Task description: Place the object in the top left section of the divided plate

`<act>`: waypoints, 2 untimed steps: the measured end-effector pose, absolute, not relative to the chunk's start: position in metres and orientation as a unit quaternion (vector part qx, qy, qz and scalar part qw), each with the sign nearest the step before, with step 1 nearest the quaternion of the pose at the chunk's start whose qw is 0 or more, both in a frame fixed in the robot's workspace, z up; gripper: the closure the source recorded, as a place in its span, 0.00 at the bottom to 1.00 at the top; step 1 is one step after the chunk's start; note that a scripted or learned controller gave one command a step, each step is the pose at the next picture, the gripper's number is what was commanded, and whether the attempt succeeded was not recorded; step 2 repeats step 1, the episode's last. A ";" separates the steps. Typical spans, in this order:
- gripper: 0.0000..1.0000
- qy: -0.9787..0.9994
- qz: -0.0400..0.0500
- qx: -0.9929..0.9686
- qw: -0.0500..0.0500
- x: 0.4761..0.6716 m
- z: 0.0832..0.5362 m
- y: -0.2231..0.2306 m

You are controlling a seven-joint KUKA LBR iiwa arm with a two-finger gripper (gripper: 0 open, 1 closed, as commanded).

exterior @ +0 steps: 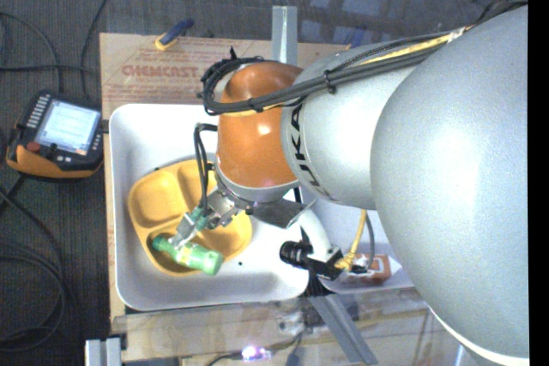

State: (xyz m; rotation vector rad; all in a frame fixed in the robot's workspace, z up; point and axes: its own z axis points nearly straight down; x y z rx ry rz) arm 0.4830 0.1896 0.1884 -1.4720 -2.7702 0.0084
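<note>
Yellow plastic, the divided plate [150, 201] sits in the left white bin [137, 287], toward its left wall, w/ raised ridges splitting it into sections; I can make out three, though the arm covers part of the right side so the count isn't certain. One green object [190, 255] (looks like a small toy vegetable, pale band round it, can't say which kind) lies in the plate's lower section, near the bottom rim, tilted slightly. The gripper [194, 229] is right above it, reaching down-left from the orange band [253, 133] of the arm, and its pale fingertips appear to touch or straddle the object's upper end. Whether the fingers are spread, closed or actually pinching the object I cannot tell, since the wrist hides the gap from this angle. Judging by the layout, the object is in the wrong compartment for now: the target top-left section is the bare yellow area up and left of the gripper, so the arm's low pose over the object reads as a pick attempt or a drop short of target. Count: one plate, one green object, one arm, two bins (second bin [352, 291] mostly under the arm), one teach pendant [58, 137] on the floor at left
</note>
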 end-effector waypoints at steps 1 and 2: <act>0.00 -0.883 0.003 -0.469 0.002 0.483 0.188 0.190; 0.00 -0.883 0.003 -0.469 0.002 0.483 0.188 0.190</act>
